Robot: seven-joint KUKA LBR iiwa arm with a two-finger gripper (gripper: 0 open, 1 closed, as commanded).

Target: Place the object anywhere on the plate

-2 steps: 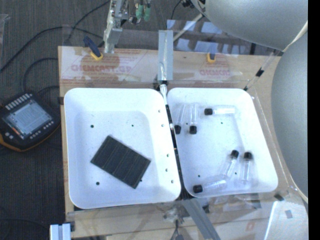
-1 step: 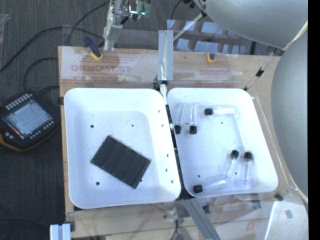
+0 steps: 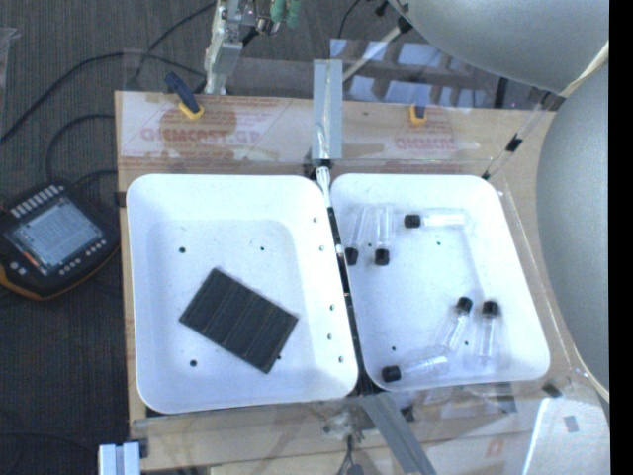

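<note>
The objects were small clear vials with black caps, all lying in the right bin [image 3: 514, 265]; two vials [image 3: 366, 234] lay side by side near the bin's upper left, caps toward the near side, just beside the divide between the bins; another vial [image 3: 435, 221] lay crosswise near the far wall, cap to the left; a pair [image 3: 475, 327] lay tilted close together at the lower right, caps toward the far side; one more vial [image 3: 413, 369] lay along the near wall with its cap to the left. Their glass was hard to tell from the white floor; the caps showed plainly. The plate [image 3: 238, 321], a dark ribbed rectangle, lay flat and skewed in the left bin [image 3: 158, 216], with no vial on it. Both bins sat touching on the bench [image 3: 257, 127], under a clear sheet. The grey arm [image 3: 514, 18] loomed large at the upper right; whether the hand was open or closed could not be told. A pendant [image 3: 51, 237] lay on the floor at the left.
</note>
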